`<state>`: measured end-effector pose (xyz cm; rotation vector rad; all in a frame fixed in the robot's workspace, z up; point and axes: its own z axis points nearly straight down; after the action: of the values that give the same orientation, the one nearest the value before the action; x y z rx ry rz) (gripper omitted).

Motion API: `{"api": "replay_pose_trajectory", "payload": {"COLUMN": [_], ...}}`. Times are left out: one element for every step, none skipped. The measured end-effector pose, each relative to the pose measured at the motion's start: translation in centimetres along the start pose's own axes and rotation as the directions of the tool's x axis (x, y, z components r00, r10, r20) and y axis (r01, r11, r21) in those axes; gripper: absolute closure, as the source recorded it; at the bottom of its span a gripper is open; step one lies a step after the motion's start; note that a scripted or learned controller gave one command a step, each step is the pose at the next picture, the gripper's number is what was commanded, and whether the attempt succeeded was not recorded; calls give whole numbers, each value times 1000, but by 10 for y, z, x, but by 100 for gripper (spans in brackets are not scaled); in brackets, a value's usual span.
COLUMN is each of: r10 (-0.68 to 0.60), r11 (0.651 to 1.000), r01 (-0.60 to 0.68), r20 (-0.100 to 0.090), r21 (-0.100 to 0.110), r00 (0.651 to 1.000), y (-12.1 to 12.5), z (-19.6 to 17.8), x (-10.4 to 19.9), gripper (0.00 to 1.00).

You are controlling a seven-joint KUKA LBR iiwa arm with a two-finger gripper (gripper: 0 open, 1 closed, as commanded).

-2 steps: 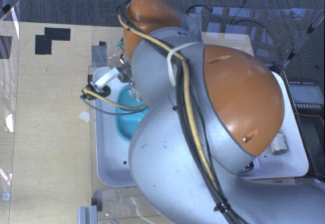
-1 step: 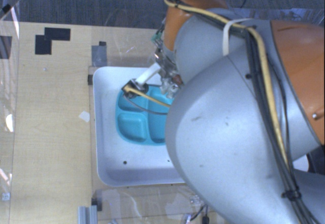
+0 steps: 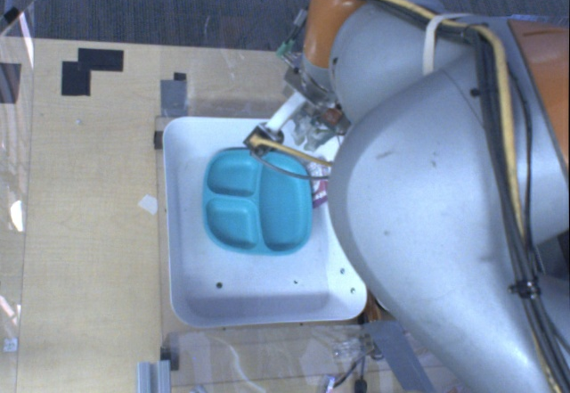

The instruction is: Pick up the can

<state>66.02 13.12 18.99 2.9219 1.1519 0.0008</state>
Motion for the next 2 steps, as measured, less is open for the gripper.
{"api": "replay_pose_trajectory", "payload": {"r10": [179,522], "r11": [984,853], "r01": [-179,-522], "r20": [-1,-1], "r21": [1,2], "r00": [984,853], "y": [-83,-106], "z": [-50,47], "x": [1,37], "gripper": [100,100]}}
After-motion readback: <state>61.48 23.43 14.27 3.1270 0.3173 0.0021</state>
